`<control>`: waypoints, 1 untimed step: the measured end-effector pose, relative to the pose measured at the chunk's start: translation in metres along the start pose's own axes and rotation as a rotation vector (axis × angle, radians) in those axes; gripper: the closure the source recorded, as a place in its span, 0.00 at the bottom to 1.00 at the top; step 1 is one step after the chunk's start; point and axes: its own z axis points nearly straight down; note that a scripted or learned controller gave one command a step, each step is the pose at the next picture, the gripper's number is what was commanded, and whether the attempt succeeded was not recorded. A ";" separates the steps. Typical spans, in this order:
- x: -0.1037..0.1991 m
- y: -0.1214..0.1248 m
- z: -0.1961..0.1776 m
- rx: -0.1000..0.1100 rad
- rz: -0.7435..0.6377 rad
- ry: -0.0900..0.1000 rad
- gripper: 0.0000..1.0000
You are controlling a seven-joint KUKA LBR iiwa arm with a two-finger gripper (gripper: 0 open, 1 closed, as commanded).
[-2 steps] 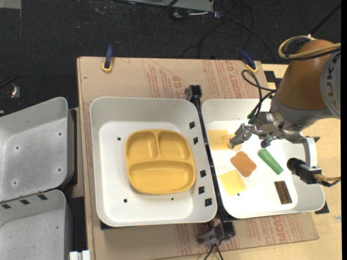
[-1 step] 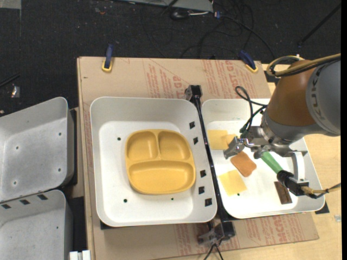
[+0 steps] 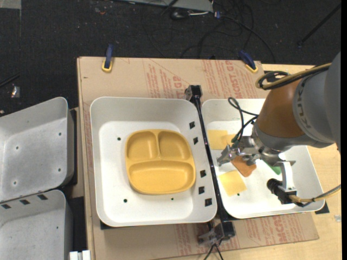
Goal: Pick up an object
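- Gripper low in the right bin, its fingers narrowed around a small orange-brown piece between them.
- Yellow square slice lies just below-left of that piece; another yellow slice sits above, near the divider.
- Green item is partly hidden under the wrist.
- Yellow divided tray fills the middle of the left bin, well apart.

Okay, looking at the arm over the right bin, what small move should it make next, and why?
Probably a short, straight lift. The gripper sits low in the right bin on a small orange-brown piece, beside the yellow square. I can't tell whether that piece is truly between the fingers, so a small raise would show whether it comes up with the gripper.
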 end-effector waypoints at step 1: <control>-0.001 0.001 -0.013 -0.003 0.003 -0.001 1.00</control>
